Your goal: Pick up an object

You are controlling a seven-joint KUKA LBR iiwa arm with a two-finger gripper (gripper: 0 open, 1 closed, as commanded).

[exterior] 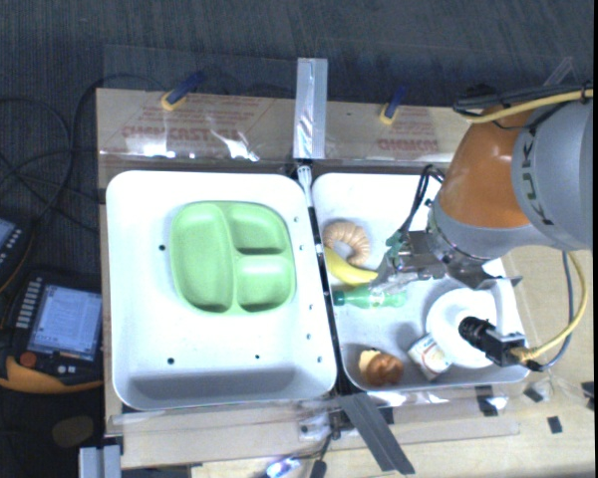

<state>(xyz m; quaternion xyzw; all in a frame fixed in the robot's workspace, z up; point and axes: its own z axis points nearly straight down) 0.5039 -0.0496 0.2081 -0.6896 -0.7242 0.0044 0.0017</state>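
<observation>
Camera view: unreadable red-lettered backboard

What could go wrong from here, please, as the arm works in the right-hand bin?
The gripper sits low among close-packed things: the banana, the croissant and the clear green bottle lie against each other, so a grasp may catch two or push one aside. They also lie near the bin's dividing wall, which could block a clean closure. The yellow cable hangs over the white plate and might snag.
</observation>
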